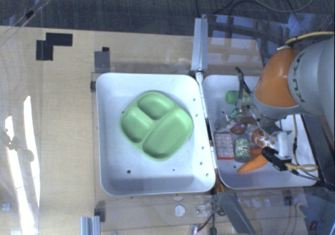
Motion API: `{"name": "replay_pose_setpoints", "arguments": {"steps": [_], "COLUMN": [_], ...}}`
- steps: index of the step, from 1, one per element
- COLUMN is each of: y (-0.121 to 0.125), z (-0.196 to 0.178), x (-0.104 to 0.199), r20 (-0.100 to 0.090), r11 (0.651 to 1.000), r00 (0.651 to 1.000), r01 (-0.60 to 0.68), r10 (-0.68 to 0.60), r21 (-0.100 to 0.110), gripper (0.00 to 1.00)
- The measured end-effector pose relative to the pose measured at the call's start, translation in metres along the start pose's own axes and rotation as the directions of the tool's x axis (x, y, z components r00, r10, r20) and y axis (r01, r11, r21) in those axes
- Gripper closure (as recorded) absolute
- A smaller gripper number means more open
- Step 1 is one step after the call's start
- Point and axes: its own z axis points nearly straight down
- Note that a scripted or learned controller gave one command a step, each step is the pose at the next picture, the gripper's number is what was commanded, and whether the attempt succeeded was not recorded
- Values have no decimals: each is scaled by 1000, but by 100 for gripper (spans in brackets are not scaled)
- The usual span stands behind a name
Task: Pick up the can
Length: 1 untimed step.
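A small can (242, 148) with a green label stands low in the right bin (272, 179), just left of an orange carrot (252, 164). The arm comes in from the right, its orange band (277, 83) over the bin's upper part. My gripper (244, 118) reaches down into the cluster of items just above the can, and the wrist hides much of it. Nothing shows clearly between its tips.
The left bin (112, 176) carries a green divided plate (157, 125). Around the can lie a red-and-white packet (223, 145), a green round item (232, 96) and a brown-and-white item (259, 137). Cables trail along the right bin's right side.
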Motion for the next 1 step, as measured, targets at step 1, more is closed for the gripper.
{"name": "replay_pose_setpoints", "arguments": {"steps": [1], "y": [3], "z": [-12], "x": [1], "r20": [0], "r11": [1000], "r00": [1000], "r01": [2], "r10": [-2], "r21": [-8], "gripper": [100]}}
